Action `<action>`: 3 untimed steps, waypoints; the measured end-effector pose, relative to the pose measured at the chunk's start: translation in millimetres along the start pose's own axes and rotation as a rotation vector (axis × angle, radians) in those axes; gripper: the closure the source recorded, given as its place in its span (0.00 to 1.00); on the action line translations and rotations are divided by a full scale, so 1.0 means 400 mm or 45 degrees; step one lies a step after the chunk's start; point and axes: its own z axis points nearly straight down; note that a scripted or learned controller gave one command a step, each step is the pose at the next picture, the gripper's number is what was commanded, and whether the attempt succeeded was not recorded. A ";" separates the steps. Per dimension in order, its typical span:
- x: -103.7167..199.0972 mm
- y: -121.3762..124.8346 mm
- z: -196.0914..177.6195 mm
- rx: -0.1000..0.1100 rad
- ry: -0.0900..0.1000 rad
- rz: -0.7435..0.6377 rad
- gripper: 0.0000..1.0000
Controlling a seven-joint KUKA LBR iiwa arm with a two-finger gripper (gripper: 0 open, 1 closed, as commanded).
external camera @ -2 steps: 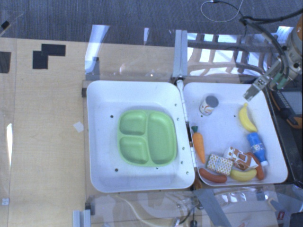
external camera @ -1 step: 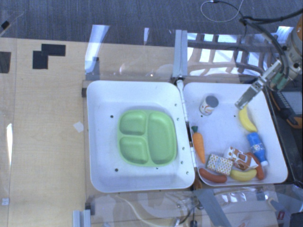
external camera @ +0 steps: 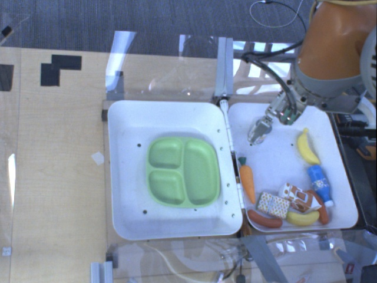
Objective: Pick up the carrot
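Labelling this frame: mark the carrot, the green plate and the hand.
carrot (external camera: 248, 183): camera view, middle of its orange body.
green plate (external camera: 184, 171): camera view, ridge between its compartments.
hand (external camera: 257, 135): camera view, between its fingertips.

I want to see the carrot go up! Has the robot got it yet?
Not yet. Nothing looks done: the orange carrot with a green top lies in the right white bin, against its left wall. In hand: the gripper hangs above the bin floor, farther back than the carrot. Left: reaching the carrot, grasping it and lifting it.
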 end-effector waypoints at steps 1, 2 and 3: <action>-0.051 0.039 0.271 0.000 0.001 -0.078 0.00; -0.010 -0.147 0.266 -0.001 -0.003 -0.505 0.00; -0.021 -0.027 0.247 -0.003 -0.005 -0.745 0.00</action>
